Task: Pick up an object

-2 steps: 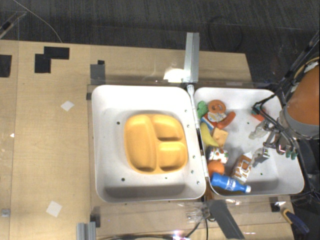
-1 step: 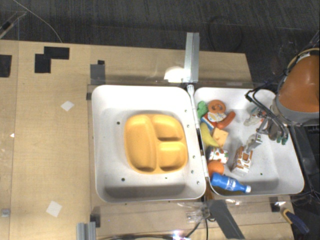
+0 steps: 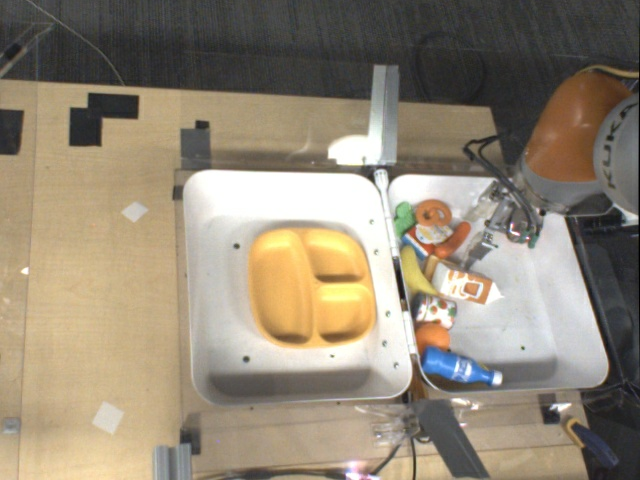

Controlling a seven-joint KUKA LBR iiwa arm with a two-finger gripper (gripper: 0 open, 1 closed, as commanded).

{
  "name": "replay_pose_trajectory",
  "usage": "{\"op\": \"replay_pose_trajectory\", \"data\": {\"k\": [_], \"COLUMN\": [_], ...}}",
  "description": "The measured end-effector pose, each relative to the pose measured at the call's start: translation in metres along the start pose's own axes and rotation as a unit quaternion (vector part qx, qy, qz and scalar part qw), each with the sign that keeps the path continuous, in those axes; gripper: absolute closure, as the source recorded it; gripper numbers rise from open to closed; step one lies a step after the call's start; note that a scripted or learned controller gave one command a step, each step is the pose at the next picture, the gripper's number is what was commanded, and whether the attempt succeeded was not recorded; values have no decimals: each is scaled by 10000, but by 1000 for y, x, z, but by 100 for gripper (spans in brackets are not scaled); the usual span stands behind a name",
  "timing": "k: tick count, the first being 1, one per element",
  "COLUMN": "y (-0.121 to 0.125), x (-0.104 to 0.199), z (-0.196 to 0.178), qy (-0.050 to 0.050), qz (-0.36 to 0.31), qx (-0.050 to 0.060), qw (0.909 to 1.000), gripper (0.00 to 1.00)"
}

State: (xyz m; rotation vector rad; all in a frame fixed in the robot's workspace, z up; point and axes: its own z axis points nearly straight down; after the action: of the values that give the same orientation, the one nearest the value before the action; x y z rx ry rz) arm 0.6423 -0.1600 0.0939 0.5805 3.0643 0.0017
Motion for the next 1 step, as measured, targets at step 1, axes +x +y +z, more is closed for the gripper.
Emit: {"op": "replay_pose_trajectory", "data": {"k": [1], "y": [1], "x": [-1], "z": [-10], "qy": [-16], "qz": [-16], "qx": [-2], "qw": [10000], "gripper": [100]}}
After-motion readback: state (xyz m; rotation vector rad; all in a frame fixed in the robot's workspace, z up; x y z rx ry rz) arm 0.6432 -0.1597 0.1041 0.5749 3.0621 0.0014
